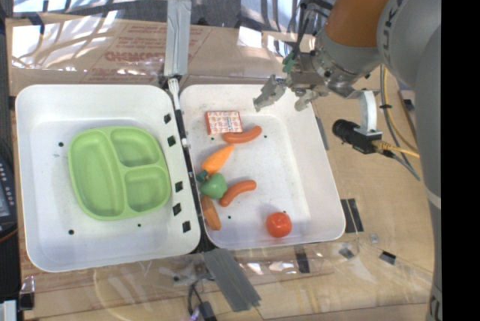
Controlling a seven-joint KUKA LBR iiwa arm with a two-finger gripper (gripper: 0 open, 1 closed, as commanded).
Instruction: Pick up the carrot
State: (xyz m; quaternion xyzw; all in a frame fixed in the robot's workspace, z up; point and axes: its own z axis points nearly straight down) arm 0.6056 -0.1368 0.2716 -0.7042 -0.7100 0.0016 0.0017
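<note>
The carrot, orange and tapered, lies in the right bin near its left wall, tip pointing up-right, with a green leafy end by a green toy pepper. My gripper hovers over the bin's upper right part, well above and to the right of the carrot. Its two fingers are spread apart with nothing between them.
In the right bin also lie a sausage, a patterned red-white block, a second sausage, a small orange piece and a red tomato. The left bin holds a green divided plate.
</note>
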